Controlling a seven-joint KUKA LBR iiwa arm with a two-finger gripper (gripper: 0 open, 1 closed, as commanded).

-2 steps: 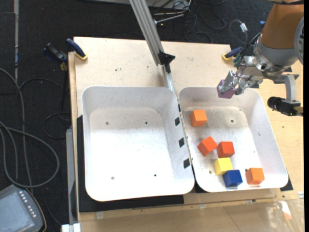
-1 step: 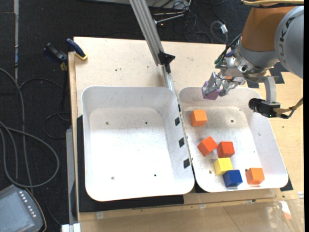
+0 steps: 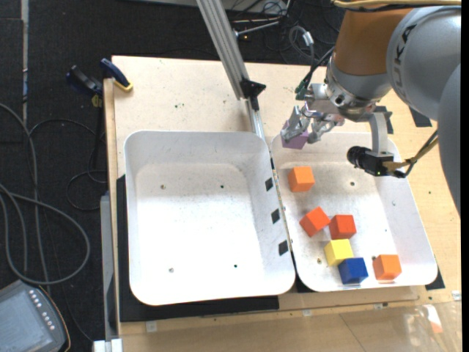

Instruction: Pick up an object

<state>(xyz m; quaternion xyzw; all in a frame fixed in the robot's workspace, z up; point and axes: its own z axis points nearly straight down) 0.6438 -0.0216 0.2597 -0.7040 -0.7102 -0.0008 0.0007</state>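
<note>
Fingers (image 3: 300,132) grip purple block (image 3: 294,141) above right bin (image 3: 410,218).

pale bench (image 3: 190,94) bears two white bins (image 3: 146,218) side by side.

Bins (image 3: 198,218) white. Blocks: purple (image 3: 294,140), yellow (image 3: 338,251), blue (image 3: 353,270), four orange, one (image 3: 301,179). Tabletop (image 3: 183,94) pale beige, speckled.

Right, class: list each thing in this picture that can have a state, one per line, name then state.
gripper: raised over the right bin's far edge, shut on purple block
purple block: lifted, between the fingers
right bin: holds six blocks
blue block: resting against yellow block
</note>
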